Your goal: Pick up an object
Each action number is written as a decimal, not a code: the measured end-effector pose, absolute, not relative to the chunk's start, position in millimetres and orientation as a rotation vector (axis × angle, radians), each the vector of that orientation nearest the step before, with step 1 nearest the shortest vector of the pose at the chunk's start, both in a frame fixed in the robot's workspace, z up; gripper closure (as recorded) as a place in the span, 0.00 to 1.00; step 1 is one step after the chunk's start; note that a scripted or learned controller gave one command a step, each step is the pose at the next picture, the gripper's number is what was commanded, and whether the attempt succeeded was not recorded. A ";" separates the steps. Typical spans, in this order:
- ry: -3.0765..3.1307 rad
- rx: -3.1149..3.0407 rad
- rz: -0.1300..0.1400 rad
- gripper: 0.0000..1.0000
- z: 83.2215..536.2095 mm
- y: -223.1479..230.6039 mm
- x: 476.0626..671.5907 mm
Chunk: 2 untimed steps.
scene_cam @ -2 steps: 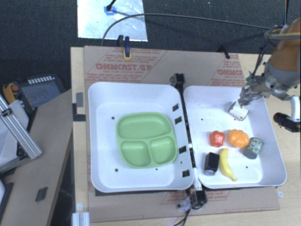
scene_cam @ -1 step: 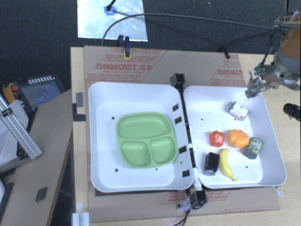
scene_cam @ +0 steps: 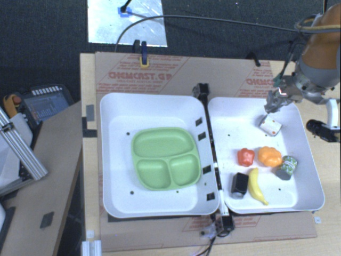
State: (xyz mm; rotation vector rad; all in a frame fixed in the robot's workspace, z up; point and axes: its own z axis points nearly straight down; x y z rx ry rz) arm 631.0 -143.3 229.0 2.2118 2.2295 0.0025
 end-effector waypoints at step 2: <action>2.232 2.213 0.000 1.00 210.3 -38.2 600.8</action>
